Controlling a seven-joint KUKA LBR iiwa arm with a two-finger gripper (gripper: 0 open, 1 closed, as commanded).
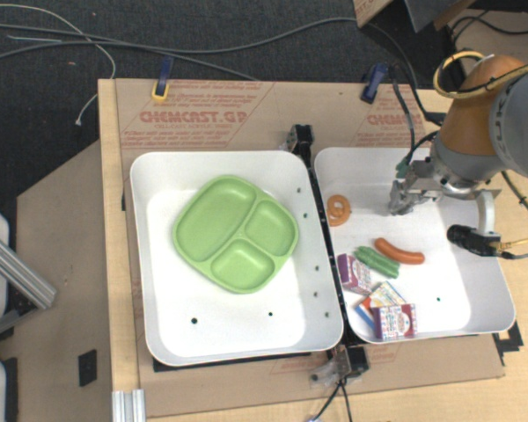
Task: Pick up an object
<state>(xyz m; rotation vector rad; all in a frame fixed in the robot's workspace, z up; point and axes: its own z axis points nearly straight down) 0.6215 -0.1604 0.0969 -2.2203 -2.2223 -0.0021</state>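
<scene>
Reaching in from the right, my claw (pixel 405 199) hangs low over the upper part of the right bin (pixel 475 310), fingers pointing down toward the white floor. Whether they stand wide or narrow I cannot tell from this slant, and nothing shows between them. Just to the claw's left lies a small orange ring (pixel 338 209), close to the wall that divides the two bins. Below the claw, nearer the middle of the bin, an orange sausage (pixel 399 251) lies tilted, with a green pod-shaped piece (pixel 377 261) just beside it on its lower left. Further down sit a small purple carton (pixel 355 273) and, at the bin's near edge, a red and white carton (pixel 392 316) with a blue piece tucked against it. The left bin (pixel 158 323) holds a green divided plate (pixel 236 233), lying flat and turned at an angle. Both bins rest on my worktop (pixel 123 130), covered in brown cardboard.
</scene>
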